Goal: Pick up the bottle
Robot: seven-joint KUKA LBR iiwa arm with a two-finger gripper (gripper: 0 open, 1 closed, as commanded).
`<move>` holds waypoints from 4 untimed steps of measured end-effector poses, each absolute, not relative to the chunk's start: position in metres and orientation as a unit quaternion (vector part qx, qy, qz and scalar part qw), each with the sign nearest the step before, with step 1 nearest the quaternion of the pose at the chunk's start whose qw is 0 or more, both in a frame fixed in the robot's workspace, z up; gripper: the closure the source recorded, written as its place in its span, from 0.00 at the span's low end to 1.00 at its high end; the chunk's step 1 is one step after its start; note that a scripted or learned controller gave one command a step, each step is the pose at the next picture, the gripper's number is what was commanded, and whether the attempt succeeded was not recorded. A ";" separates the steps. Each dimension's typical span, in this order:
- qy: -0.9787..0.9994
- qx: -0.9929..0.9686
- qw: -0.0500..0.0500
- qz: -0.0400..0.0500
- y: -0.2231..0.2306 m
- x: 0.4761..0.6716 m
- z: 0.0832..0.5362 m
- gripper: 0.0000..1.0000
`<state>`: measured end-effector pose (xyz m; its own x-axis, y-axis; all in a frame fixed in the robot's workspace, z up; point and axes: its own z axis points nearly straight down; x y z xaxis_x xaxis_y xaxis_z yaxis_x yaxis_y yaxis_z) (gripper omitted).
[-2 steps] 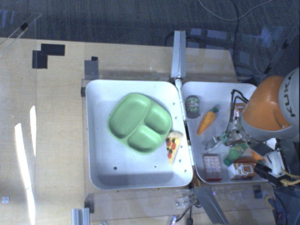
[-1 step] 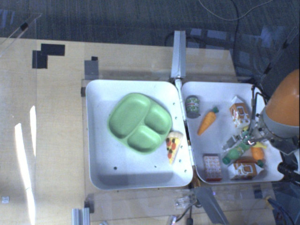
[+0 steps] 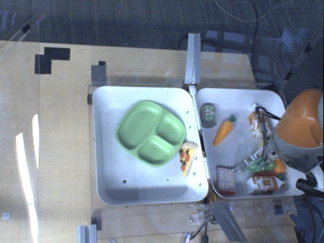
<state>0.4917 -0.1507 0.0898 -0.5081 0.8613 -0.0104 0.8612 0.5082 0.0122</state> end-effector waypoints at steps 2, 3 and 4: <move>0.897 0.441 0.009 0.004 -0.181 0.510 0.101 1.00; 0.892 0.451 0.004 0.002 -0.093 0.545 0.197 1.00; 0.853 0.522 0.004 0.002 -0.091 0.530 0.270 1.00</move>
